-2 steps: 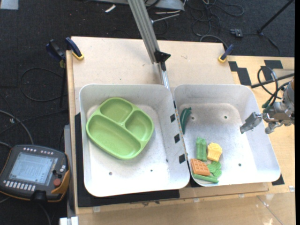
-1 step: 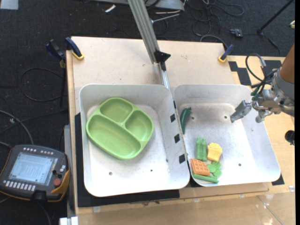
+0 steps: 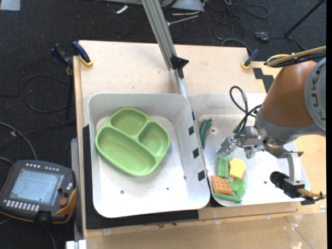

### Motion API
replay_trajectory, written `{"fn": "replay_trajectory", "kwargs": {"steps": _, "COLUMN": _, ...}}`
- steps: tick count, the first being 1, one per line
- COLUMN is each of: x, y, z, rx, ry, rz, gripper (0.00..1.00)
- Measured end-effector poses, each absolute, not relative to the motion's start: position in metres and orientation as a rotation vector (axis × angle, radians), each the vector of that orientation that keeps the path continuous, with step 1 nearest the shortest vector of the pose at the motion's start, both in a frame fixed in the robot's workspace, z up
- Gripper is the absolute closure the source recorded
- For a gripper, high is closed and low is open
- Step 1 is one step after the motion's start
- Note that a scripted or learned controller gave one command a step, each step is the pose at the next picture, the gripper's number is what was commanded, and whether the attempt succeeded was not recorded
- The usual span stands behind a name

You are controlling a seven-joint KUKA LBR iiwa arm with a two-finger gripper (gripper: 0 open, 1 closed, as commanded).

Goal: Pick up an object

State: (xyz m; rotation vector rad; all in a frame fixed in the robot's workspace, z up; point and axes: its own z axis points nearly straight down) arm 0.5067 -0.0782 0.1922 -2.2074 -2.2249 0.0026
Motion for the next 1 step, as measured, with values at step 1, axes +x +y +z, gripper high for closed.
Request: {"fn": "replay_trajectory", "kwargs": {"steps": 1, "x": 0.5087, "y": -0.0827, "z": 0.205, "rx": -2.221, "ry": -2.223, "rz": -0.001, "gripper": 1.0}}
